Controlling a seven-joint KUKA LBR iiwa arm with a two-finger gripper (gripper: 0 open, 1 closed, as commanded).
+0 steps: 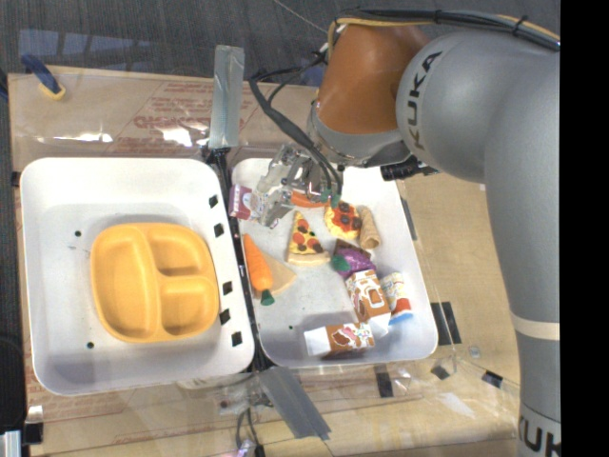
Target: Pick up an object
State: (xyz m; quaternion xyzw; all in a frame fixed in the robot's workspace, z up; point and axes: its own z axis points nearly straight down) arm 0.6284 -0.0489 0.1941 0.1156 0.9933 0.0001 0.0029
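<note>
1. Toy carrot (257, 266): lying flat in the right bin (416, 255), close along its left wall; long axis running up-and-down in the view, orange tip toward the far wall, green stub toward the near-right.
2. Touching the carrot's right side: a tan wedge (282, 274).
3. Pizza slice (305, 239): just right of the carrot, broad crust end toward the near side, apex toward the far wall.
4. Farther right: a yellow pastry piece (341, 218), a brown cone (368, 228) tilted with its long axis roughly up-and-down in the view, a purple piece (350, 258).
5. Near-right corner: a brown-and-white carton (369, 296), a small white bottle with red and blue ends (399, 307), and a second carton (340, 339) lying along the near wall, long axis left-to-right.
6. Tool (269, 201): low over the far-left part of the right bin, just above the pizza slice's apex; fingers pointing down-left; opening not readable, nor any clear grip on an object. A small purple-and-white packet (241, 201) just to its left, against the dividing wall.
7. Left bin (48, 198): holding a yellow divided tray (152, 281), well apart from the tool.
8. Open room: bare floor in the middle of the right bin between carrot and cartons; tight margin between carrot and left wall.
9. Tabletop (114, 112): covered in clear sheeting, taped at the far edge.
</note>
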